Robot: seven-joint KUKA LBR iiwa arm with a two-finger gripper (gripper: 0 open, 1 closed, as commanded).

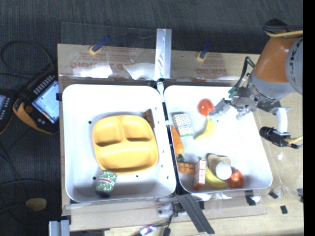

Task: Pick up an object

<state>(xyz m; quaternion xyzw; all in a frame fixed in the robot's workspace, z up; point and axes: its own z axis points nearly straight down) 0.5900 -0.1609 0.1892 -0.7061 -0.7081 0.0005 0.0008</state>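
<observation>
Two white bins (69,132), one yellow tray (125,144), two red tomatoes (205,106), one banana (206,131), one carrot (177,140)

The counter (113,53) carries two shallow white bins side by side, the left bin (78,95) and the right bin (256,151) touching along their shared rim. Clear plastic sheeting (118,65) with two blue-and-yellow clips (100,44) lies behind them.

Robotics lab bench: grey KUKA arm with orange band (278,63) at 3 o'clock, two shallow white plastic bins (69,146), orange-cased handheld control pendant (42,104) at 9 o'clock.
</observation>
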